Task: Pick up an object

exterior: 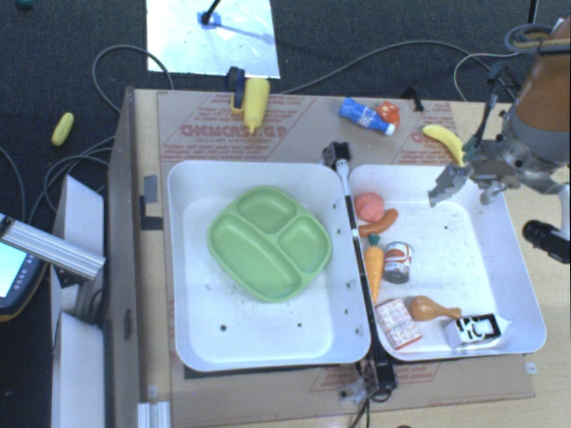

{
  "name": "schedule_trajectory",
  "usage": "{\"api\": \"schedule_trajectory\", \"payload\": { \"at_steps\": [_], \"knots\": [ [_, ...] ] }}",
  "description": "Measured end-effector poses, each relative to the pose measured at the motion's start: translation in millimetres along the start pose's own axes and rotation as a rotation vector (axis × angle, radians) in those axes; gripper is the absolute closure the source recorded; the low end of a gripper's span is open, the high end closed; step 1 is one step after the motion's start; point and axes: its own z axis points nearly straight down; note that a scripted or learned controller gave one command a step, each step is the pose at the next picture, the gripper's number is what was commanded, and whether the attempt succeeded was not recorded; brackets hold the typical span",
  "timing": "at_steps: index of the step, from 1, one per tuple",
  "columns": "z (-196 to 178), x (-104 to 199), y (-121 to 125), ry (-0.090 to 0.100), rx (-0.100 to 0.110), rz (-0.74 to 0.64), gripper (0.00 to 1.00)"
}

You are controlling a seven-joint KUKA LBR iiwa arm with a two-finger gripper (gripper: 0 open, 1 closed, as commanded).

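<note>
arm cut off at right frame edge, wrist partly out of view. gripper (467, 184) above far edge of right bin (513, 266), fingers spread apart, nothing between them. small items blurred, labels unreadable. right bin holds pink ball (369, 206), sausage (378, 222), carrot (373, 270), small can (398, 261), red-white card (398, 322), tan drumstick (431, 308), black-white box (475, 328). left bin (192, 324) holds green divided plate (269, 243). banana (443, 140) on bench behind gripper.

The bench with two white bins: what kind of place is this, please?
Probably a robotics lab set up for grasping trials. A robot arm reaches over two white bins, toy food such as a carrot lies in one, and loose cables run across the dark carpet.
</note>
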Motion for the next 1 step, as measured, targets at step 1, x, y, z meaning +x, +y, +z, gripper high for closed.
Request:
{"api": "schedule_trajectory", "payload": {
  "at_steps": [1],
  "knots": [
    [94.3, 4.5, -56.1, 0.001, 0.004, 0.001, 0.0]
  ]
}}
